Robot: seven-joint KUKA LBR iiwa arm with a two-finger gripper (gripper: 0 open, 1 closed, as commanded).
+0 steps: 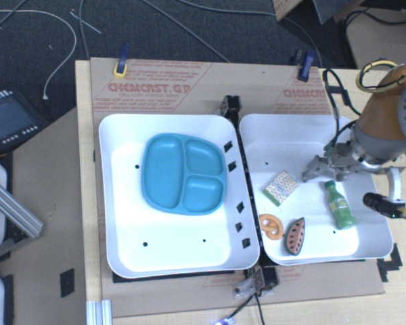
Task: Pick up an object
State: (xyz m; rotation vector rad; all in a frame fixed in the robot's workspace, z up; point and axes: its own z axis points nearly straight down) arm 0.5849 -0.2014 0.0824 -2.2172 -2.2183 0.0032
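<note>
**Gripper over right bin, nothing between fingers**

The gripper (328, 170) hangs over the upper right part of the right bin (284, 131), its fingers (314, 170) spread apart with nothing between them. The arm (384, 124) enters from the right – orange band above the wrist.

Nearest object: the green bottle (338, 205), just below the gripper, lying on the bin floor. Next, the patterned packet (280, 187), left of and slightly below the gripper, apart from the fingers. Farther down and left: the pretzel (271, 227) and, just beside it, the watermelon slice (295, 236), near the bin's front edge.

Farthest – the left bin (115, 181), well to the gripper's left, holding a blue divided plate (185, 174).
</note>
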